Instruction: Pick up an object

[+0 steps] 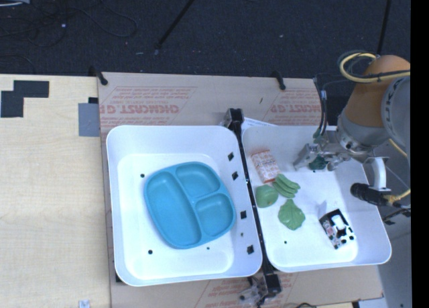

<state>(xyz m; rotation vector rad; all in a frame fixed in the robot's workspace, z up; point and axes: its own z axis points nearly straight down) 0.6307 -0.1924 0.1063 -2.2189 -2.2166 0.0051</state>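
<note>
The right bin [365, 249] holds a small red-and-white packet [264, 164], a cluster of green pieces [280, 196] near its middle, and a black-and-white item [336, 227] toward the front right. My gripper [315, 158] hangs low over the bin's back right part, to the right of the packet and above the green pieces. Nothing shows between its fingers. The grey arm with its orange band [375, 92] comes in from the right.
The left bin [127, 246] contains a blue divided plate [190, 203]. A black divider [244, 192] runs between the bins. Cardboard lies under both bins, with a pale wooden bench top to the left.
</note>
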